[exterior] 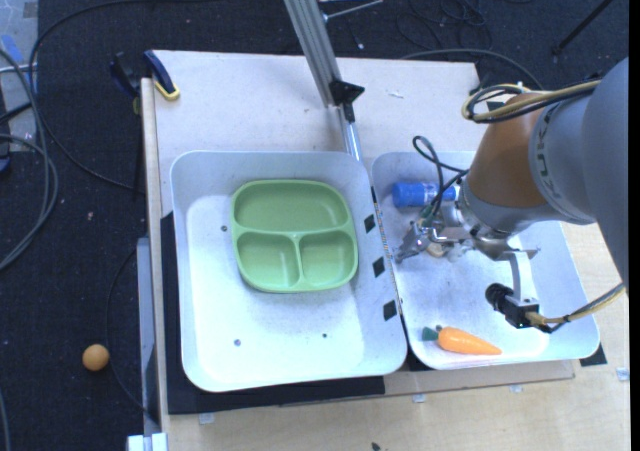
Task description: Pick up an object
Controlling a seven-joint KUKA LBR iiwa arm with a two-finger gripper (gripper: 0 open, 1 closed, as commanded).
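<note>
My gripper (420,239) hangs low over the left middle of the right bin (565,274), on the grey arm with its orange band (510,154). A small tan thing (438,248) peeks out right beside the gripper; whether it is held I cannot tell. A blue object (409,194) lies just behind the gripper, at the bin's back left. An orange toy carrot (468,342) with a green tip lies at the bin's front edge, well in front of the gripper.
The left bin (205,339) holds a green divided plate (295,235). Black clips (381,265) sit along the seam between the bins. A slanted metal pole (312,29) ends at the bins' back. An orange ball (95,356) lies on the floor.
</note>
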